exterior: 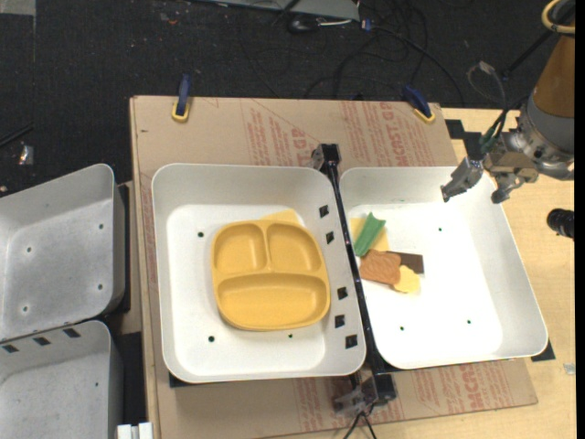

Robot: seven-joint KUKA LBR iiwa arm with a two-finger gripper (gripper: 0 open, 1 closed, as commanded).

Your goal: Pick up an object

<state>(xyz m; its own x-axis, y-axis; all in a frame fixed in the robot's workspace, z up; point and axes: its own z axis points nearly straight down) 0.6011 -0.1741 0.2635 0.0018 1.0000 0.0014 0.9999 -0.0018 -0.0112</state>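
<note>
Pick not begun: the grey two-finger gripper (pixel 482 181) hovers with fingers spread and nothing between them over the right white bin's (pixel 475 332) far edge, well apart from the small cluster of green, tan and yellow flat pieces (pixel 388 256) by its left wall.

Brown bench board with two white bins on it

The bench (pixel 238 122) is a flat brown cardboard-like sheet printed with faint red lettering, held at its far edge by two clamps, a blue and yellow one at the left (pixel 182 100) and another at the right (pixel 419 103). Directly on it sit two shallow white bins side by side, touching along a black divider strip (pixel 340 245) that runs between them. The left bin (pixel 183 245) takes up the middle of the board; the right bin (pixel 494 291) reaches the board's right edge, where pale wood (pixel 548 273) shows beside it.
</note>
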